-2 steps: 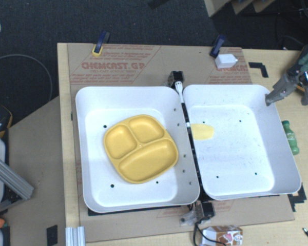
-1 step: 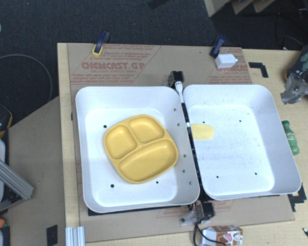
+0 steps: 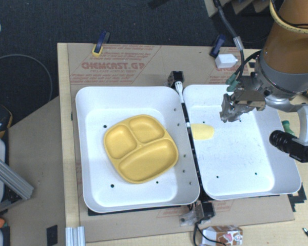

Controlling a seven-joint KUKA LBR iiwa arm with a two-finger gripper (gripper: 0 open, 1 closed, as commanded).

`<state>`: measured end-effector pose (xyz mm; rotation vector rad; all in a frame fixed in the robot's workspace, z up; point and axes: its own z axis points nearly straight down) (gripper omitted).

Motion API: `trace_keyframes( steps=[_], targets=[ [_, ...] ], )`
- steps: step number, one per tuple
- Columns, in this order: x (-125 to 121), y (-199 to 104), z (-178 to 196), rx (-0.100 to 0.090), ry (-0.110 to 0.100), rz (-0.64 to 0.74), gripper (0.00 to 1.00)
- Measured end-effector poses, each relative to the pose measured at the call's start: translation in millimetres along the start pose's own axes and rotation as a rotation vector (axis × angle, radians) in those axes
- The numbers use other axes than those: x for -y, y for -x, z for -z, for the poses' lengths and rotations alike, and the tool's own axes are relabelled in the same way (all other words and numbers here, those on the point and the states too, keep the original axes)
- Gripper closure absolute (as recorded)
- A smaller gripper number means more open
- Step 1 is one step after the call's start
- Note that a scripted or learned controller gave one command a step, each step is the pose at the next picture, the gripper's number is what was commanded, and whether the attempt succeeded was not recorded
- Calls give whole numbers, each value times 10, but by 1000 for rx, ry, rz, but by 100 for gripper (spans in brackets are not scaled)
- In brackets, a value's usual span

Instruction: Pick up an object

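Illumination is bright, even and diffuse, apparently from overhead. The two white bins [image 3: 143, 99] approach overexposure, with little surface texture retained. The yellow divided tray [image 3: 140, 148] shows soft sheen on its rims and faint shading in its compartments. Shadows are soft and short; a thin dark one lies under the bins' near edges. The surrounding dark floor [image 3: 36, 14] is underexposed. Focus is moderate throughout, with slight softness and compression noise.
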<state>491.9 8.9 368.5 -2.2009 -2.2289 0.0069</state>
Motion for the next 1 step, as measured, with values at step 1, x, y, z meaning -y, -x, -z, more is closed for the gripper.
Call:
trace_keyframes(
  steps=[1],
  targets=[
    [124, -554, 559, 1, 17, -4, 100]
  ],
)
